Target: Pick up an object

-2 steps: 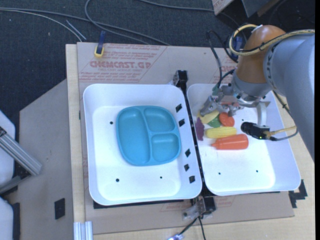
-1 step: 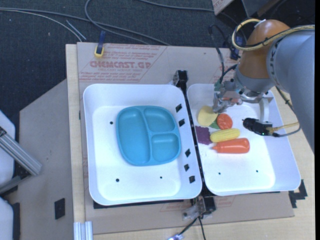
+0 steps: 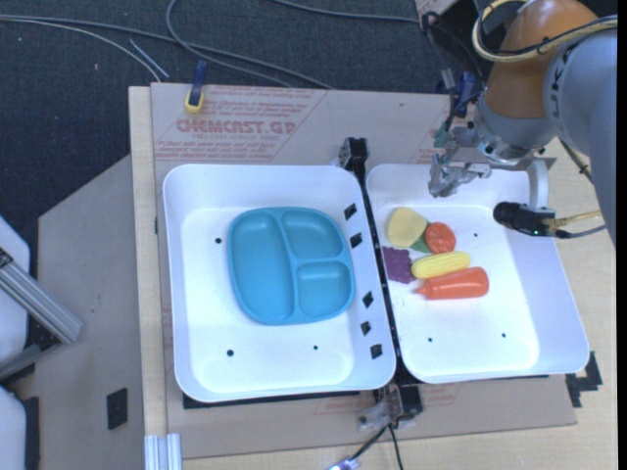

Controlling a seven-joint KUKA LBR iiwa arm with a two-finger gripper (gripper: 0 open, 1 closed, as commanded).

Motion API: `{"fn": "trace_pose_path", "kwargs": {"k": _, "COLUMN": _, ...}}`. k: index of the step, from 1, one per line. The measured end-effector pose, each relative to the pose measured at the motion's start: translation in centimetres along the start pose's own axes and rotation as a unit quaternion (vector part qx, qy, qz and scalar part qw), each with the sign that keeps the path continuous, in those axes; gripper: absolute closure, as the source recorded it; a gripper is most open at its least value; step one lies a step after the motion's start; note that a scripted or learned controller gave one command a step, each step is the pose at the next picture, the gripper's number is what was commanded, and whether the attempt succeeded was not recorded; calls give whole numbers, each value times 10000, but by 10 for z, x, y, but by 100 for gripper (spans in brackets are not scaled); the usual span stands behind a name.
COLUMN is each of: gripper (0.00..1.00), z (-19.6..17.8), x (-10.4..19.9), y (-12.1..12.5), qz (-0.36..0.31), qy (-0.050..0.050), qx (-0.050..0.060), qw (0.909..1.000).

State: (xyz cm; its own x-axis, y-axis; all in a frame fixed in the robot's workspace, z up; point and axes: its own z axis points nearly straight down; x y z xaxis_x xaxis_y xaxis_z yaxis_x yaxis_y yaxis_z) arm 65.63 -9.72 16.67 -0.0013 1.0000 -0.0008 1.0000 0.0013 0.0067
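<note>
Toy food (image 3: 436,259) clustered: yellow, red, orange, purple.

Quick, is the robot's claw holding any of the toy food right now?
Gripper: above the far edge of the right bin, apart from the toy food; whether it is open or shut cannot be told.

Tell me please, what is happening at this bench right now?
A grey robot arm reaches in from the right, its claw hanging over the far edge of the right bin. It holds nothing. Toy foods lie grouped there: a yellow piece, a tomato, corn, a carrot and something purple. The left bin holds a blue divided tray.
</note>
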Motion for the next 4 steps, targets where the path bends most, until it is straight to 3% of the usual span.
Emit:
{"fn": "trace_pose_path", "kwargs": {"k": 1, "gripper": 100, "z": -66, "x": 2, "y": 0, "qz": 0, "qy": -1, "qx": -11, "qw": 10000}}
{"fn": "trace_pose_path", "kwargs": {"k": 2, "gripper": 100, "z": -107, "x": 2, "y": 2, "qz": 2, "qy": 0, "qx": 1, "qw": 10000}}
{"fn": "trace_pose_path", "kwargs": {"k": 4, "gripper": 100, "z": -85, "x": 101, "y": -18, "qz": -16, "qy": 14, "qx": 54, "qw": 10000}}
